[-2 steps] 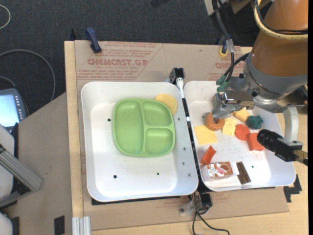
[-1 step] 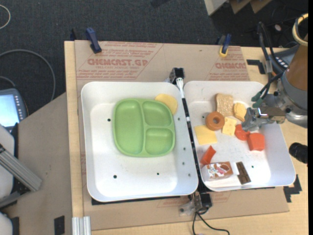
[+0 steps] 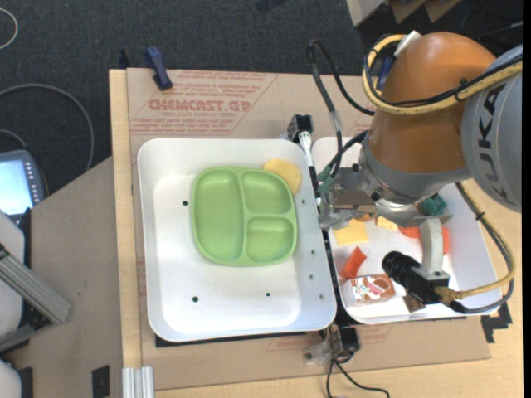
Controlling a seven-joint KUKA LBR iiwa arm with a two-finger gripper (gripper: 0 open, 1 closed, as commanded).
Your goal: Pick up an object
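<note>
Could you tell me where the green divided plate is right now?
The green divided plate lies in the left white bin, toward its upper right, with a yellow piece touching its top right corner.

Grey arm [image 3: 489, 139] reaching in from the right, orange band [image 3: 431, 98] bulking above the wrist, bent steeply downward, claw [image 3: 336, 206] low beneath it, largely hidden by the wrist
</note>
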